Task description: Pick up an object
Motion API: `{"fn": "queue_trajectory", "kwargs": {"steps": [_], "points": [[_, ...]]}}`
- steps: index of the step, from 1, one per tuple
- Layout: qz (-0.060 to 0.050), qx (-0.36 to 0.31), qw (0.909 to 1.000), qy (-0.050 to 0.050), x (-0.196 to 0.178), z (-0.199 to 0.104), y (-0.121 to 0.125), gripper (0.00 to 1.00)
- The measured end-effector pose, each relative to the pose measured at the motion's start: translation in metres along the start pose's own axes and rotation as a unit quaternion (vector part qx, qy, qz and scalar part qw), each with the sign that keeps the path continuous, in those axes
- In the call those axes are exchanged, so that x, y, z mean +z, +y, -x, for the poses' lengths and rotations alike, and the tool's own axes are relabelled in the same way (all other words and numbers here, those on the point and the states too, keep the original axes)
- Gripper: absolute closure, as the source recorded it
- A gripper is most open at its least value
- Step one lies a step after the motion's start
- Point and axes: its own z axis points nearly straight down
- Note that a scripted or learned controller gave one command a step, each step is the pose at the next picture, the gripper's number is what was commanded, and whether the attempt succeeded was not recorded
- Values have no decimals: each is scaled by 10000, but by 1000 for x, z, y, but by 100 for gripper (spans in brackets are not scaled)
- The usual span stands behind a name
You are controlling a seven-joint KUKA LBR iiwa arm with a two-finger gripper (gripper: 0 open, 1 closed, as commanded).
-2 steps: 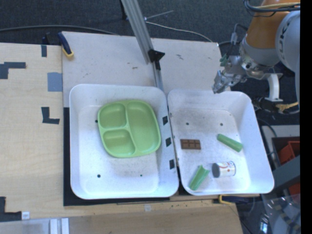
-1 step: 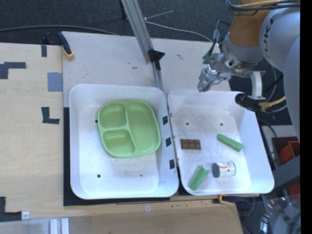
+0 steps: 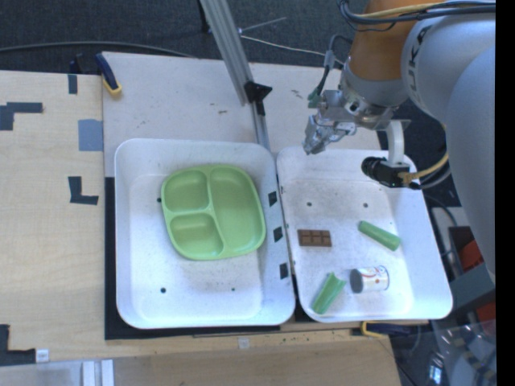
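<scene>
from my remote seat i see the grey kuka arm with its orange band [image 3: 394, 10] reaching in from the right, its two-finger gripper [image 3: 315, 145] hanging at the far edge of the right shallow white bin [image 3: 418, 215], close to that bin's upper left corner. i cannot tell whether the fingers are open or closed; they are small and blurred, and i see nothing between them. the things to pick lie well apart from the gripper, in the near half of the right bin: a small brown chocolate-bar-shaped block [image 3: 315, 238] lies flat near the bin's left wall, a light green cylindrical stick [image 3: 378, 235] lies tilted to its right, a second green stick-like piece [image 3: 327, 293] lies near the front edge, and just beside it rests a small white cup-like container with red markings and a dark end [image 3: 370, 279], on its side. in the left shallow white bin [image 3: 137, 296] a light green plastic plate with three compartments [image 3: 213, 211] lies flat, toward the bin's right side. both bins sit on the pale wooden desk [image 3: 48, 232], and a slanted grey metal rail [image 3: 229, 43] crosses above the far side.
</scene>
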Motion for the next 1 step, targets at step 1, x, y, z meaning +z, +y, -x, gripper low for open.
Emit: {"fn": "queue_trajectory", "kwargs": {"steps": [1], "points": [[9,-8,10000,1,-2,-53,8,100]]}}
